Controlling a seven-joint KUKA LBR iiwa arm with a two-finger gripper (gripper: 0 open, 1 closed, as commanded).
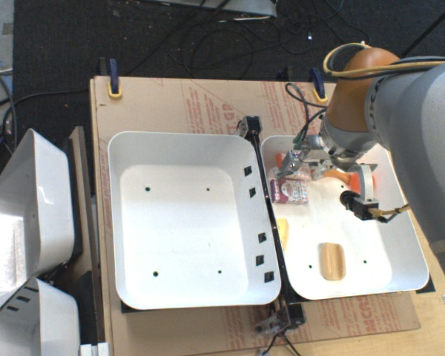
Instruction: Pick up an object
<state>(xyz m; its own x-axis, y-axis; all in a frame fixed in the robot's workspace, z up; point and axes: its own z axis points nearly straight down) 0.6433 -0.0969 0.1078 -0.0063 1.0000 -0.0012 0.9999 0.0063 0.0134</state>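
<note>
Two shallow white bins [133, 154] on the desk, fingers [300, 160] (state impossible to tell) low over a purple-and-white packet [290, 191] in the right one.

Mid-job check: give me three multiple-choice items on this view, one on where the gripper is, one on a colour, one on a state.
1. The gripper is over:
A. the left bin
B. the right bin
C. the bare bench

2. The block near the right bin's front is:
A. blue
B. green
C. tan

3. The block lies:
A. on the bin floor, apart from the gripper
B. on the bin's rim
C. outside the bins

Answers:
1 B, it hangs at the right bin's back, above a pink packet.
2 C, it has a wood-like tan colour.
3 A, it rests on the white floor, well in front of the gripper.
</note>
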